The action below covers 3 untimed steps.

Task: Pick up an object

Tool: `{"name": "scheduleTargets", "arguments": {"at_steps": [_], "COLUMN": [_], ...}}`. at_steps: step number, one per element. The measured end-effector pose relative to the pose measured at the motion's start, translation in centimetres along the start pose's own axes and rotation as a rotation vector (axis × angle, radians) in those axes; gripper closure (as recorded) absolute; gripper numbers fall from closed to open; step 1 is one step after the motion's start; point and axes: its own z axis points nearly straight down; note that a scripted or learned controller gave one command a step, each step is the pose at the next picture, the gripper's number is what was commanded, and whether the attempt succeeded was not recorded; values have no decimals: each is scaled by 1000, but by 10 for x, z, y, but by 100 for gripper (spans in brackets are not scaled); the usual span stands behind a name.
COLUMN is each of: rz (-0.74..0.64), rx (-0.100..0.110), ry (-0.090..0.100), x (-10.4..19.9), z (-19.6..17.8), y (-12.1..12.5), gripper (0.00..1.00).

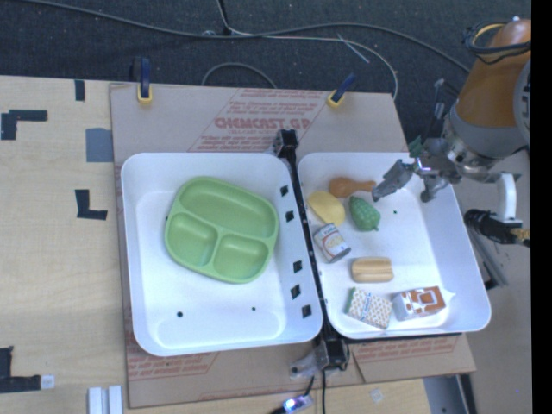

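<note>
Seven or so items lying in right bin, none yet picked; gripper, seemingly spread and holding nothing, poised above green toy; next: descent onto it, then a squeeze.

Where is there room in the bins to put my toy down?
Left bin: bare floor below the green tray, toward the near rim. Right bin: a bare strip along its right side. It is crowded by the divider, around the yellow piece and small can.
</note>
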Motion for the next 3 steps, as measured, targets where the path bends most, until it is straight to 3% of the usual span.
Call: {"name": "scheduleTargets", "arguments": {"at_steps": [1,3], "rz": [-3,-4], "rx": [-13,-7], "ry": [-2,-2], "x": [0,5], "z": [-8,104], "y": [3,10], "gripper": [0,0]}}
